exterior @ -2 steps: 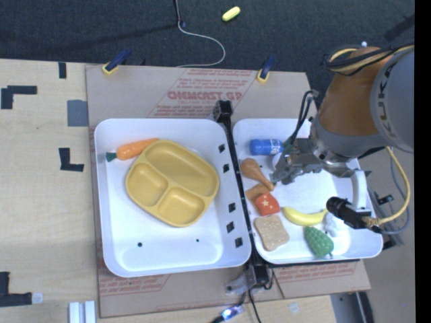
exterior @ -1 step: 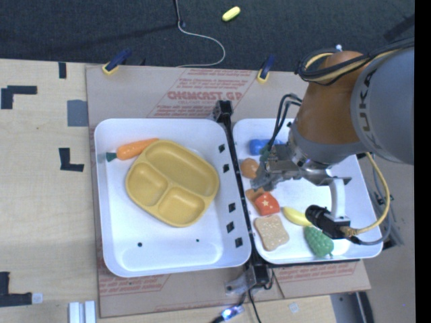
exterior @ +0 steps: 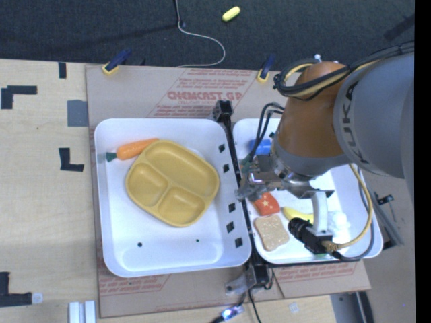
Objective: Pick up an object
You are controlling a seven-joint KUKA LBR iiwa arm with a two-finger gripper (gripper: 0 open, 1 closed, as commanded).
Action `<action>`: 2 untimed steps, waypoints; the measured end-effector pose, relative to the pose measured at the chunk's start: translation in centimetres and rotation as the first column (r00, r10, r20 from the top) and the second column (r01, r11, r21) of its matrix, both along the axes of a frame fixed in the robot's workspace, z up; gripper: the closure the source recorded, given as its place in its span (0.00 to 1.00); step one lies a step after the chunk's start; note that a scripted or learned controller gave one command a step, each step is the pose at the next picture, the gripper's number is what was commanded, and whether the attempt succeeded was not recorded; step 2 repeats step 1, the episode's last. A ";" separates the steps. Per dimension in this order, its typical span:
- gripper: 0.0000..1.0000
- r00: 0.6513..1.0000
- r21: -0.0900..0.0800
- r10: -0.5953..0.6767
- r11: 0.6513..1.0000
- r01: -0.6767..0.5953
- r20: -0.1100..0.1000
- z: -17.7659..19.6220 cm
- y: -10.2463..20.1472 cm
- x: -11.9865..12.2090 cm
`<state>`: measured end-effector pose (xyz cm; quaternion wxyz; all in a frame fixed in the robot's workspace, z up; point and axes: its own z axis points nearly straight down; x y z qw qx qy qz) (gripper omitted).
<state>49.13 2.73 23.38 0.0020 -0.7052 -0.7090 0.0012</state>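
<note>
Nearest you in the right bin (exterior: pixel 367 244) lies a rough tan toast slice (exterior: pixel 271 232), with a glossy red piece (exterior: pixel 267 204) beyond it. Your tool (exterior: pixel 250 186) hangs just above the red piece; you cannot tell its grip. Farther left, a smooth yellow compartment plate (exterior: pixel 173 182) touches a carrot (exterior: pixel 134 149).

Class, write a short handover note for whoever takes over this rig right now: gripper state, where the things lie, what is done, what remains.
Gripper: low over the right bin, near its left wall.
Right bin: red piece, tan bread slice, yellow piece, blue item.
Left bin: yellow divided plate, carrot beside it.
Done: arm is over the objects.
Left: grasp and lift one; nothing seen held.
</note>
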 end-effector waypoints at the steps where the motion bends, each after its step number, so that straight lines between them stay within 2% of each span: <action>1: 1.00 1.000 -0.002 -0.006 1.000 0.006 0.000 -1.0 -1.4 0.0; 2: 1.00 1.000 -0.002 -0.006 1.000 0.006 0.000 -1.0 -1.4 0.0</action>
